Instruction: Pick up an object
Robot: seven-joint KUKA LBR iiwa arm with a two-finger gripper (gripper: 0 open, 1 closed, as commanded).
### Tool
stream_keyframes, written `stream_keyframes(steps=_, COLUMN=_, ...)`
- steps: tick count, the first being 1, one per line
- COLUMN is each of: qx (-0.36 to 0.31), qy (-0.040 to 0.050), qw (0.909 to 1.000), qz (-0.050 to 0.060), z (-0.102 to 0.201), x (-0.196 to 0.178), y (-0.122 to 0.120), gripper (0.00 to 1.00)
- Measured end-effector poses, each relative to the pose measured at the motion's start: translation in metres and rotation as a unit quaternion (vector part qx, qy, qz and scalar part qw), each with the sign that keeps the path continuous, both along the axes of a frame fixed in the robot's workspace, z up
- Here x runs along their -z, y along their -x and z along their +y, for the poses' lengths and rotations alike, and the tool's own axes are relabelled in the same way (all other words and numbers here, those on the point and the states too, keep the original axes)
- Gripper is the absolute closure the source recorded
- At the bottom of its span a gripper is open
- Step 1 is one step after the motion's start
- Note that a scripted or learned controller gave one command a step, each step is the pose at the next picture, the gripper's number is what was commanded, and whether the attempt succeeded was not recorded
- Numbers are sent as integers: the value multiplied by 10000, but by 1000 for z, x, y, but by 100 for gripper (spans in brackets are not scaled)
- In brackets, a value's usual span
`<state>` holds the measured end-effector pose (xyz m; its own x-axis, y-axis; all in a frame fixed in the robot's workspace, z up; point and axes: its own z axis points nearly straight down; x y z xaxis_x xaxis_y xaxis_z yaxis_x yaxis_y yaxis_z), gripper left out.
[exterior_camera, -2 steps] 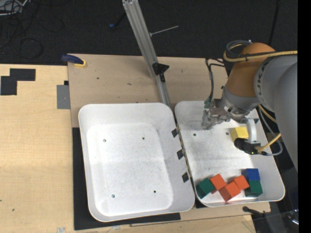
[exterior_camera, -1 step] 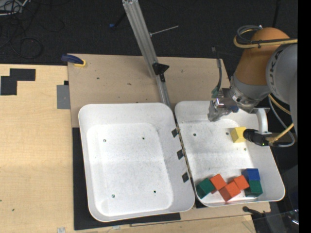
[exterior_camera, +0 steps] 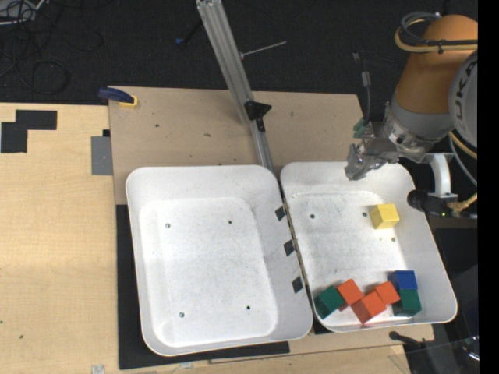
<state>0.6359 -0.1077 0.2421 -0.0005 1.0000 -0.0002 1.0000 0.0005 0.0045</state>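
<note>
Right bin [exterior_camera: 421, 232] mid open; yellow block [exterior_camera: 384, 216] lone, blocks [exterior_camera: 370, 298] crowd near edge.

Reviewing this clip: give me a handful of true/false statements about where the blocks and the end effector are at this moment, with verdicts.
1. The yellow block lies in the right bin. True.
2. The end effector is clamped on the yellow block. False: it hangs over the right bin's far rim, apart from the block, with nothing seen between its fingers.
3. The orange blocks, green blocks and blue block cluster at the right bin's near edge. True.
4. The blue block sits in the left bin. False: it is in the right bin's near corner.
5. The yellow block touches the cluster. False: it lies apart, farther back.
</note>
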Motion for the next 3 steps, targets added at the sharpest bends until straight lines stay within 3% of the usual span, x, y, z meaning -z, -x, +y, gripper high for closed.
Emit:
stream_keyframes(steps=1, qx=0, qy=-2, qw=10000, qz=19, z=-2, x=-18, y=0, gripper=100)
stream_keyframes(steps=3, qx=-20, qy=-11, qw=10000, qz=44, z=98, x=-9, y=20, gripper=100)
